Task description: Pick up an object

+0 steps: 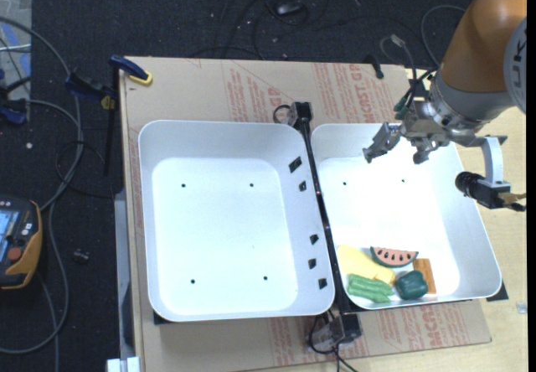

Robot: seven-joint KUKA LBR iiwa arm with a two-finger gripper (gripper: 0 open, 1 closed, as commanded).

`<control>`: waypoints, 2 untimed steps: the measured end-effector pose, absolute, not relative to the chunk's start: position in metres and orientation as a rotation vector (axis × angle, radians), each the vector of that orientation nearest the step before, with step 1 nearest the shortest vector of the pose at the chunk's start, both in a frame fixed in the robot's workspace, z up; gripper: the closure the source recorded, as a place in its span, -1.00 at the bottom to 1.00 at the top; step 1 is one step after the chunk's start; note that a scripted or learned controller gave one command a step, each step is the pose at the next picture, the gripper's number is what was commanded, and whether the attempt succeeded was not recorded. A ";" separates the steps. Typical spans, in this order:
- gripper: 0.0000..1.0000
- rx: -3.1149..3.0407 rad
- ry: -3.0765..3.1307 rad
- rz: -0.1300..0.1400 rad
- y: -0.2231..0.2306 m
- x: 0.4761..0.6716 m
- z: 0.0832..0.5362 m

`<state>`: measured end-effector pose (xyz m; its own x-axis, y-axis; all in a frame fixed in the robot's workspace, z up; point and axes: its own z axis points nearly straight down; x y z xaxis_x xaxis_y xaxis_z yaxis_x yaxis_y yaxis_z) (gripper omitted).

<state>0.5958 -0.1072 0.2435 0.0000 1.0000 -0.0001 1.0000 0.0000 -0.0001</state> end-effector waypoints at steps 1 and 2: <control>-1.00 -2.219 -2.214 0.009 -0.114 0.530 0.153; -1.00 -2.210 -2.232 -0.005 0.002 0.496 0.189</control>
